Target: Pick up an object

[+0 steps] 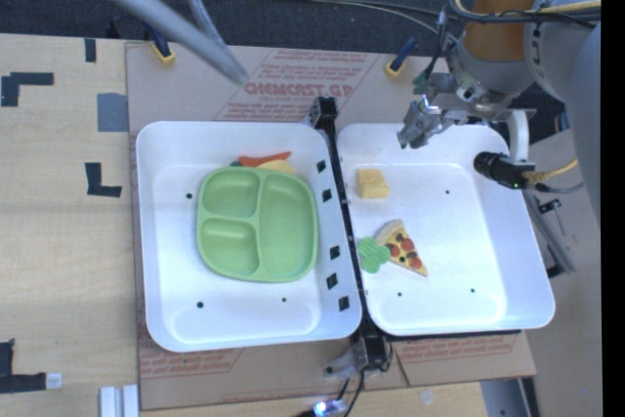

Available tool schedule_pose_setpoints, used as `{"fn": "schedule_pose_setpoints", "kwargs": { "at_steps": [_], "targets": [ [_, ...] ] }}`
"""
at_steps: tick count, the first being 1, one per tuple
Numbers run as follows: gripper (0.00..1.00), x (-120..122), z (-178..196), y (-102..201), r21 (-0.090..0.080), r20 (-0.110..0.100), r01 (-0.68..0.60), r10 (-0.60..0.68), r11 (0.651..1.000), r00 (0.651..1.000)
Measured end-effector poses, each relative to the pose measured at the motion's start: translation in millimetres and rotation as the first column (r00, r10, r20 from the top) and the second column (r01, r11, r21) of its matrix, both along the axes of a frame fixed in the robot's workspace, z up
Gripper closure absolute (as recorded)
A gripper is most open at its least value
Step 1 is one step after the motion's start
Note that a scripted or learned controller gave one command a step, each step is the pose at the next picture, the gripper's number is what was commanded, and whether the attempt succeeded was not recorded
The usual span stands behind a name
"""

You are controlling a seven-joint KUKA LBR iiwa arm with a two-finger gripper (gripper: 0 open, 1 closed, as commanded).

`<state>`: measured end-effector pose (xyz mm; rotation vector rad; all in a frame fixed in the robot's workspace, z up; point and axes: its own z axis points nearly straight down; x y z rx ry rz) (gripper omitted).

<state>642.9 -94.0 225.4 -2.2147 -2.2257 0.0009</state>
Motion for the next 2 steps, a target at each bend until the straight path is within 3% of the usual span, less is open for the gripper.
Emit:
{"fn": "schedule_pose_setpoints", "kwargs": {
  "at_steps": [2],
  "targets": [
    [1.0, -23.2, 7.9, 109.4, 0.0, -0.001, -0.002, 0.002, 1.0, 1.0]
  ]
}}
